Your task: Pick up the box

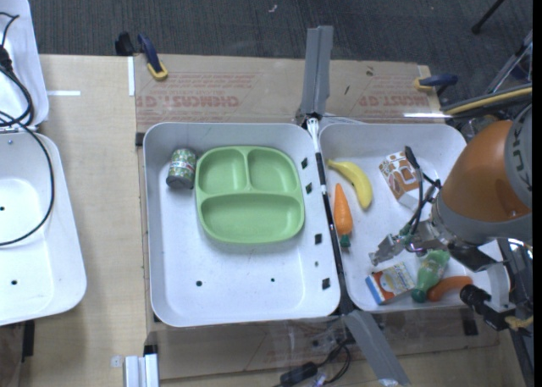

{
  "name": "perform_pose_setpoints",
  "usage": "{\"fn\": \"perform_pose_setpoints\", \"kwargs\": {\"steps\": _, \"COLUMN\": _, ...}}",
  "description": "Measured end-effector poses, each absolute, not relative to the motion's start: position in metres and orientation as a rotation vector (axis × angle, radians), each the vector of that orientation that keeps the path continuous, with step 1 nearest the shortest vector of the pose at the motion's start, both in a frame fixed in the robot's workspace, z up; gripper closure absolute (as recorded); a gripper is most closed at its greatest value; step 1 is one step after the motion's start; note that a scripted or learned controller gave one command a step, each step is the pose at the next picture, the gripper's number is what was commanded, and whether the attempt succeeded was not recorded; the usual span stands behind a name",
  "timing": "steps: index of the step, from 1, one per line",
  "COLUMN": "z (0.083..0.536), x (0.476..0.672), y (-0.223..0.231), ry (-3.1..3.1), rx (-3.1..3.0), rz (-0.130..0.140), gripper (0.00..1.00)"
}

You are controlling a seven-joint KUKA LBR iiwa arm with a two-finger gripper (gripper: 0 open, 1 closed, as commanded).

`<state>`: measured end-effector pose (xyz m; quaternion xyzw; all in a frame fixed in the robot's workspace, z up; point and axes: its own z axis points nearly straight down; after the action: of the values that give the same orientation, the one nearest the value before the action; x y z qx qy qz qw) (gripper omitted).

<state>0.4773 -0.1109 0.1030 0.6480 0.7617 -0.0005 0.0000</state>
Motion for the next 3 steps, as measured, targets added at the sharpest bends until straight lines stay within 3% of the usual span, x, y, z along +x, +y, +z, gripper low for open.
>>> {"fn": "perform_pose_setpoints", "kwargs": {"steps": 2, "z": 0.0912, "x": 0.4771, "y": -0.1284, "ry": 2.506, "rx": 1.896, "rz": -0.002, "gripper": 0.00}}
{"fn": "perform_pose_setpoints", "kwargs": {"steps": 3, "z": 0.0995, "x": 0.4771, "y": -0.1286, "ry": 2.507, "rx": 1.896, "rz": -0.004, "gripper": 1.00}}
